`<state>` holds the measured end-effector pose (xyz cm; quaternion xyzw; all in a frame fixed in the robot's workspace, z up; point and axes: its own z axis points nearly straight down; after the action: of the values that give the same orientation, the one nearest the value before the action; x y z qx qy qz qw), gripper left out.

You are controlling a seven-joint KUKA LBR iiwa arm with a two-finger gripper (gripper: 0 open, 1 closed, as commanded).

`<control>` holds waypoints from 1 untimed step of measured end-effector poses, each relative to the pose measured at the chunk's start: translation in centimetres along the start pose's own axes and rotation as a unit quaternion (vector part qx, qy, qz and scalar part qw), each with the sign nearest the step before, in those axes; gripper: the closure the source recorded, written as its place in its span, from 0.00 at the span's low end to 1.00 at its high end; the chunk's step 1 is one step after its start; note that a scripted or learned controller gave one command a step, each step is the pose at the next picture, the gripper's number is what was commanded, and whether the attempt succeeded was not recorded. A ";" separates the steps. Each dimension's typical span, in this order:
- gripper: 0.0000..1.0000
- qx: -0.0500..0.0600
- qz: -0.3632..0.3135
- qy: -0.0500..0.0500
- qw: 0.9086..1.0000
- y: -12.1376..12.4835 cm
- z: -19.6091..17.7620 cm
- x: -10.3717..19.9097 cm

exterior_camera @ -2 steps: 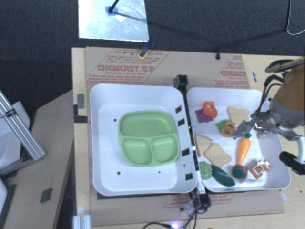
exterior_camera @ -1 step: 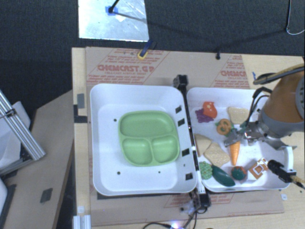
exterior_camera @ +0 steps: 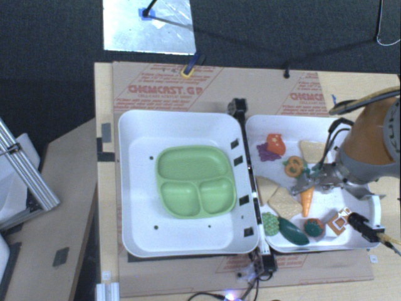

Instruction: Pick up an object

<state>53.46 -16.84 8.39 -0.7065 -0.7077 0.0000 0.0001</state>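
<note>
My gripper (exterior_camera: 309, 183) hangs low over the middle of the right bin (exterior_camera: 263, 125), at the end of the grey and orange arm (exterior_camera: 369, 144) coming in from the right. An orange carrot (exterior_camera: 306, 201) lies just below its tip, and whether they touch I cannot tell. Around it lie an orange round piece with green (exterior_camera: 293, 166), a red and orange pepper (exterior_camera: 275, 143) on purple grapes (exterior_camera: 268, 156), a pale bread slice (exterior_camera: 311, 149) and a tan cracker (exterior_camera: 283, 203).
The left bin (exterior_camera: 135, 168) holds a green divided plate (exterior_camera: 191, 180). Along the right bin's front lie a broccoli floret (exterior_camera: 270, 222), a dark green vegetable (exterior_camera: 292, 231), a red fruit (exterior_camera: 314, 227) and an orange-white block (exterior_camera: 339, 221). A black divider (exterior_camera: 245, 168) separates the bins.
</note>
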 end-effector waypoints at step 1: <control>1.00 -0.001 0.000 0.000 1.000 0.1 -1.1 0.0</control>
<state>53.54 -16.88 9.52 -0.7065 -0.7077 -0.0008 -0.0012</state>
